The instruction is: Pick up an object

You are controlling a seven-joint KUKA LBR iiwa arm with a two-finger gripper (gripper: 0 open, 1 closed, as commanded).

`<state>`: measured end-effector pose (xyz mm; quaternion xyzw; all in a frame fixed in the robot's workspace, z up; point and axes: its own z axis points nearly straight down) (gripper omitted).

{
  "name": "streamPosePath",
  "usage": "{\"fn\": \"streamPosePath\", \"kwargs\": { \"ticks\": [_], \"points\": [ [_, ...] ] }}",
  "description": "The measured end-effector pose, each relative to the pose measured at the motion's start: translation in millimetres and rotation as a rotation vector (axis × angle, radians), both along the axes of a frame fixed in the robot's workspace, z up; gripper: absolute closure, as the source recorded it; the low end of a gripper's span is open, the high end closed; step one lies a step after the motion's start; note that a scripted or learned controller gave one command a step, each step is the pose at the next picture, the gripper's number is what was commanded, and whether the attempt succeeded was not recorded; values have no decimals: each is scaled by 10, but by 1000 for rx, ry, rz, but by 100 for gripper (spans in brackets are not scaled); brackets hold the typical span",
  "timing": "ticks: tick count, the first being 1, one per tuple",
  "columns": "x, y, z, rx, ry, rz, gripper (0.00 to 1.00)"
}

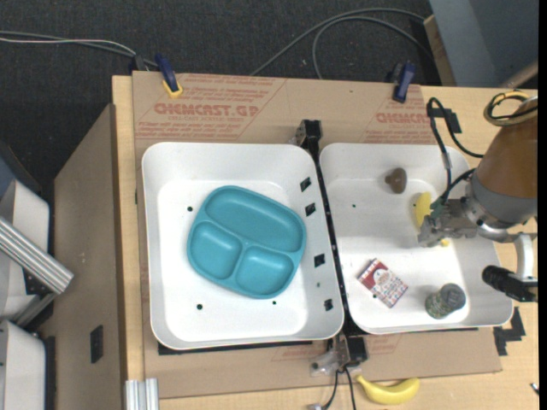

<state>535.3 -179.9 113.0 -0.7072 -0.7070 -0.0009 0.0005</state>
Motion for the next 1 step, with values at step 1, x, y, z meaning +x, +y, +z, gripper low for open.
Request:
{"fn": "streamPosePath", "kwargs": {
  "ticks": [1],
  "points": [
    [90, 59, 492, -3, -5, 2, 100]
  ]
}}
